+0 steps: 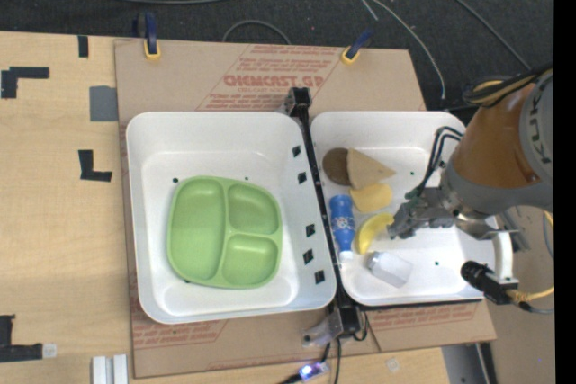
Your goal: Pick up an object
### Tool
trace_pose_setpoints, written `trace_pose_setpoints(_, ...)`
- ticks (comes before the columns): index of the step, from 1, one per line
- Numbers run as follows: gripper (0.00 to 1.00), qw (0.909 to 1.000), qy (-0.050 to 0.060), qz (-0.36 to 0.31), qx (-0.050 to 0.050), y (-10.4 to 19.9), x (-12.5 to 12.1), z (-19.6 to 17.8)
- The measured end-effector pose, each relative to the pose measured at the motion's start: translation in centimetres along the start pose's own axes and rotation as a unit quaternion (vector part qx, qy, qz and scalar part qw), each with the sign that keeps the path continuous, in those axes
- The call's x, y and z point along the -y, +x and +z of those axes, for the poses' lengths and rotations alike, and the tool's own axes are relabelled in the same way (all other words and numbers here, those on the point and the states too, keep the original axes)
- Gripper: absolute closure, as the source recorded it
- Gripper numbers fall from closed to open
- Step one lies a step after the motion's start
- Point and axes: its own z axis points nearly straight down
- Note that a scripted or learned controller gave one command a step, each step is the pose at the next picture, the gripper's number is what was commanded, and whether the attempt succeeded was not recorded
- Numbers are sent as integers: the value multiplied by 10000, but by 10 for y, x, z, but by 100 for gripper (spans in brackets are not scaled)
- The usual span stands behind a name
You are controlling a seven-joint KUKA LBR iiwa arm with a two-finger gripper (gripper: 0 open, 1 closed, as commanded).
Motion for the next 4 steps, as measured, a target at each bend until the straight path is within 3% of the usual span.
trace_pose_setpoints(3, 100, 10000, -42, 0, 14, 3, 5, -136)
trace_pose_setpoints(4, 100, 10000, -8, -16, 3, 48, -11, -118)
